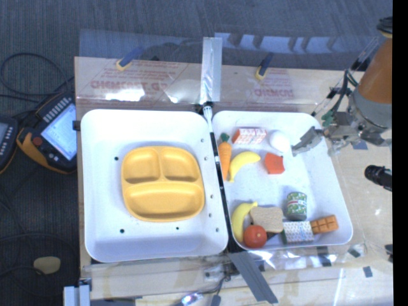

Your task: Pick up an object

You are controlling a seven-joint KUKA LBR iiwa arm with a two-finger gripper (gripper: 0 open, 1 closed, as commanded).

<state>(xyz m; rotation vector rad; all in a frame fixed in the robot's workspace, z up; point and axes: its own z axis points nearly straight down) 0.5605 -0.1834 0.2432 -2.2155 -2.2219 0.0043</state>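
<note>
The right bin (331, 190) holds several toy foods. A carrot (224, 155), a banana (242, 163), a red-and-white box (250, 135), a white egg (278, 140) and an orange-red block (274, 164) lie in its far half. A green can (296, 204), a second banana (240, 215), a bread slice (266, 218), a tomato (255, 236), a patterned box (298, 231) and an orange bar (324, 224) sit in its near half. My gripper (305, 143) hangs over the bin's far right part, just right of the egg, with nothing seen in its grasp.
A yellow divided plate (162, 182) lies in the left bin (95, 171). A central wall (217, 171) separates the two bins. A teach pendant (54, 132) with cables rests on the floor to the left. The arm's wrist (373, 101) stands over the bench's right edge.
</note>
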